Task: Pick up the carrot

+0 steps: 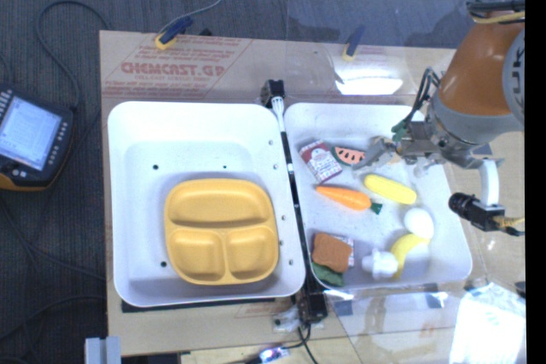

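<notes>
The arm (pixel 482 77) reaches in from the right, orange band uppermost, its gripper (pixel 401 151) hanging low, wrist angled leftward.

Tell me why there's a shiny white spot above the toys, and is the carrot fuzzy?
In the camera view, the shiny white patch is glare, light bouncing off clear plastic sheeting on the bench behind the right bin. The carrot looks fairly sharp, with a small soft shadow beside it. The claw is darker and a bit blurry, so its fingers are hard to make out.
</notes>
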Robot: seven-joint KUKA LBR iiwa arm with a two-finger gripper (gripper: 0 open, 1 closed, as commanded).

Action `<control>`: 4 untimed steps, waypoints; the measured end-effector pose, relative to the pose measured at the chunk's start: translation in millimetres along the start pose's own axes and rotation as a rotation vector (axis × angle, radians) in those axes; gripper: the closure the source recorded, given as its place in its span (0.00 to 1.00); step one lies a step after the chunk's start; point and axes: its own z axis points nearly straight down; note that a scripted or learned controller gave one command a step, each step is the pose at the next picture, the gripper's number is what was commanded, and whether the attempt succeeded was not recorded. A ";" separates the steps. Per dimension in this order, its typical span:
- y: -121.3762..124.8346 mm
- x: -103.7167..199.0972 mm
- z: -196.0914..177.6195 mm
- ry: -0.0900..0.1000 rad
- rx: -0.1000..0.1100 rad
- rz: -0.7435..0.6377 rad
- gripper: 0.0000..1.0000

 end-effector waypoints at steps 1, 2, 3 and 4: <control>-5.0 -10.7 124.5 -0.001 -0.014 0.052 0.00; -4.2 -13.1 113.7 -0.007 -0.018 0.053 1.00; -22.8 28.1 121.1 -0.013 -0.028 0.100 1.00; -64.2 110.7 29.5 0.003 -0.003 0.287 1.00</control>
